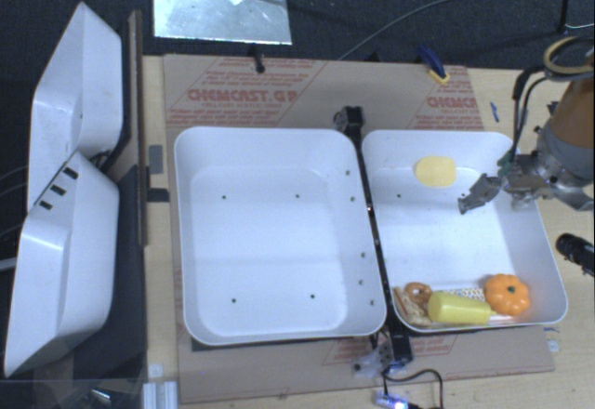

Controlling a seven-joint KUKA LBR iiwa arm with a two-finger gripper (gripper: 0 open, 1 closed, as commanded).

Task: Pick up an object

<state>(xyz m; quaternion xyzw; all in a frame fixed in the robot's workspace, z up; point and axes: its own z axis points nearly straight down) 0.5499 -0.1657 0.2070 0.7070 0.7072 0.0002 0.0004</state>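
Nothing sits in the hand [472,197] — its opening unclear — beside the yellow disc [435,171].

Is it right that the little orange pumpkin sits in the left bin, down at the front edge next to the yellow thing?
Not quite. The camera view shows the orange pumpkin in the right bin, not the left one. The rest holds: it sits at the front edge beside the yellow object.

We lose most of the arm [569,133] off the right edge. The yellow cylinder [457,309] covers part of the pretzel-like piece [416,297], and the gripper [476,194] is too small to read.
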